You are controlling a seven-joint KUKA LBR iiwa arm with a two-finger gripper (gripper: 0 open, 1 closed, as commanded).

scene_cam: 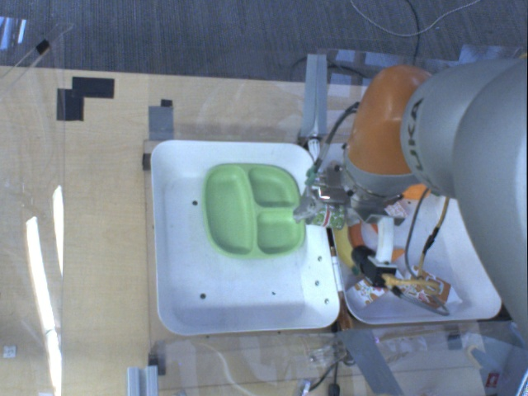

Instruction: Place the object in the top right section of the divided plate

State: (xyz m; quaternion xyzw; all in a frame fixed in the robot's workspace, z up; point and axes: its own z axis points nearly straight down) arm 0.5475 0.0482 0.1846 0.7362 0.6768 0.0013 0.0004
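A small greenish object [323,214] sits at the pincer [318,209], just beside the green divided plate's [247,213] right edge; whether it is gripped, I cannot tell. The plate lies in the left bin [190,304]; assorted items [404,283] fill the right bin [478,304] under the arm [462,114].

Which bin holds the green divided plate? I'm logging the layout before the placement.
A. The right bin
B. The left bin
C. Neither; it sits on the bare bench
B: the green divided plate lies inside the left bin, with the gripper at its right edge.
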